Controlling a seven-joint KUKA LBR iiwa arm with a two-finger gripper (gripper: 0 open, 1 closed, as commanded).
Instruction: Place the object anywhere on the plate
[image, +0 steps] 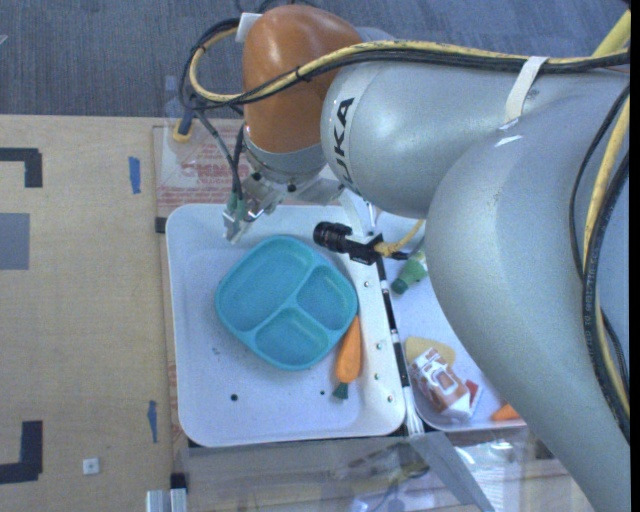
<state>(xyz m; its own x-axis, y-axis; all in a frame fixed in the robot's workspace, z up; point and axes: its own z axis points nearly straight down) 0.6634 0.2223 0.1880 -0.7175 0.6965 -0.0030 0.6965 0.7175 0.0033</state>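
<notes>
Camera view: carrot (348, 356) lies well apart from pincer (236, 222).

1. White bins: two, a left bin (200, 400) and a right bin (470, 415).
2. Blue divided plate (285, 300): one, with three compartments.
3. Toy carrot (347, 355): one.
4. Green item (408, 275): one.
5. Red-and-white packet (443, 385): one.
6. Arm (450, 130): one.

Grey arm (480, 150), orange band (285, 70), yellow cables (420, 52)
</notes>
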